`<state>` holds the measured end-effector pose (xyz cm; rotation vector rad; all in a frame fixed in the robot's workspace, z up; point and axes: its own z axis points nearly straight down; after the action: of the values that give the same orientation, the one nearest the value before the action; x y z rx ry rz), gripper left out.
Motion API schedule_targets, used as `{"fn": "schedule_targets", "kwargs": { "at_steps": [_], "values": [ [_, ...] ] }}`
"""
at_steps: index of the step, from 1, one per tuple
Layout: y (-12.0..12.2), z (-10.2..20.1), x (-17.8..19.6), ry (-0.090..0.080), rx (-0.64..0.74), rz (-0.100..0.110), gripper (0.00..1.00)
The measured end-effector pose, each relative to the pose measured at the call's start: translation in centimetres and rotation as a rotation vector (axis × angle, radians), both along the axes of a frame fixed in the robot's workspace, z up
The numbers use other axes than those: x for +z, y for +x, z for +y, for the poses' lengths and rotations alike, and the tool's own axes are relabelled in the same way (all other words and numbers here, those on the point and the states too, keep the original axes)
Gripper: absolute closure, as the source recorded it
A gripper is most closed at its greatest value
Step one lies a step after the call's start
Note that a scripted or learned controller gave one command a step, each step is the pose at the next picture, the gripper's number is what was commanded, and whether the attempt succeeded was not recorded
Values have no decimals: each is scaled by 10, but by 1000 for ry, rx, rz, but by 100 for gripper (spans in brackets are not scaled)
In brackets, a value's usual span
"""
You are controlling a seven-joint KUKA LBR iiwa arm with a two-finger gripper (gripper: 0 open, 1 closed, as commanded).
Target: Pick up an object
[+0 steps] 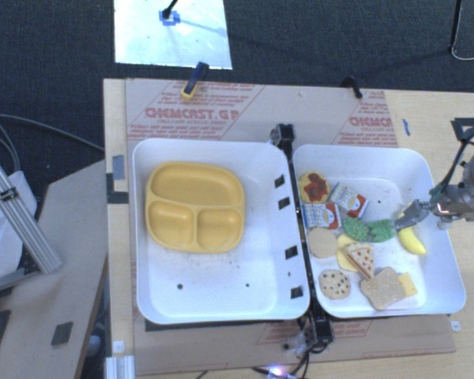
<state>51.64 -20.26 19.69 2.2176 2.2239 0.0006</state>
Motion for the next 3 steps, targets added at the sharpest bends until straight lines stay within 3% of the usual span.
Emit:
{"fn": "schedule_targets", "kwargs": {
  "at_steps": [1, 2, 3],
  "values": [
    [65, -3, -79, -1, 4, -1, 0],
    [72, 70, -112, -2, 5, -4, 0],
    [130, 46, -97, -2, 3, -8, 0]
  ]
}}
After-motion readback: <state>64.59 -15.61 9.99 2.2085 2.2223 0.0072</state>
